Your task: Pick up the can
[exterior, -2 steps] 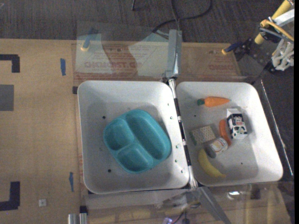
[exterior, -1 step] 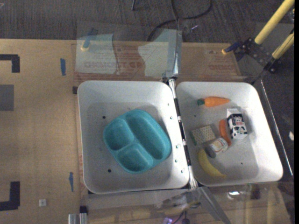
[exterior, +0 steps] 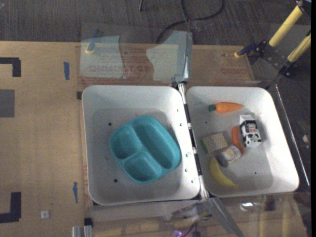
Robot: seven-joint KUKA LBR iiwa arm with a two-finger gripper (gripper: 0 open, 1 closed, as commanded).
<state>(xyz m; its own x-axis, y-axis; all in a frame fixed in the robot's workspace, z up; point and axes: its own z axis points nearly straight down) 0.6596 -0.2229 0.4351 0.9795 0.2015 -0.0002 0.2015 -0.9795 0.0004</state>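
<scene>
Can (exterior: 230, 155) in right bin (exterior: 284, 179), beside banana (exterior: 220, 174)

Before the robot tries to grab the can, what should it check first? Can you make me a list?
1. Can found: ok. The can lies on its side in the right bin.
2. Space around the can: not ok. The banana touches it below, and an orange piece sits against its upper side.
3. Other near things: not ok. The small speckled block and the black-and-white box sit close by.
4. Top of the can uncovered: ok. Nothing lies over it.
5. Carrot out of the way: ok. It is apart, near the bin's back wall.
6. Teal tray out of the way: ok. It is in the left bin.
</scene>
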